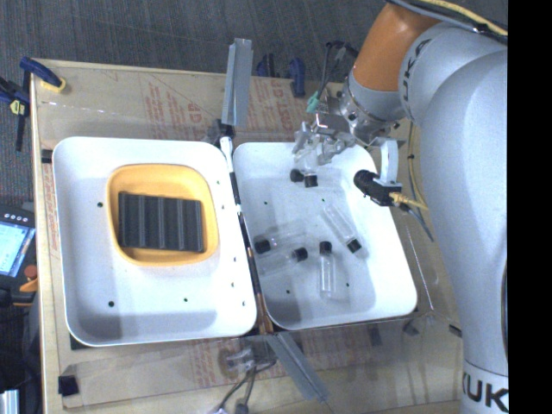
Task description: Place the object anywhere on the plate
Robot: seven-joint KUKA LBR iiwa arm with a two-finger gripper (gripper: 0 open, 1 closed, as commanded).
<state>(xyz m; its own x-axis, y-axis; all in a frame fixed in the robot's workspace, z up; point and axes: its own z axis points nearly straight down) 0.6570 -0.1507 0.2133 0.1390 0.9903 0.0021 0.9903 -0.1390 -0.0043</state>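
1. Desk [129, 93]: a plywood top that carries two shallow white bins side by side; dark carpet lies beyond it along the top of the frame.
2. Left bin [78, 300]: holds a yellow plate [129, 179] bearing a dark ribbed insert [162, 221], in the left centre of the frame.
3. Right bin [392, 287]: holds several clear vials with black caps, one [326, 270] lying near the bin's middle, others close beside it; none is on the plate.
4. Gripper [312, 149]: poised over the upper part of the right bin, just above a black-capped vial [304, 178]; whether the fingers are open or closed cannot be told.
5. Arm [457, 145]: grey with an orange band, entering from the right of the frame.
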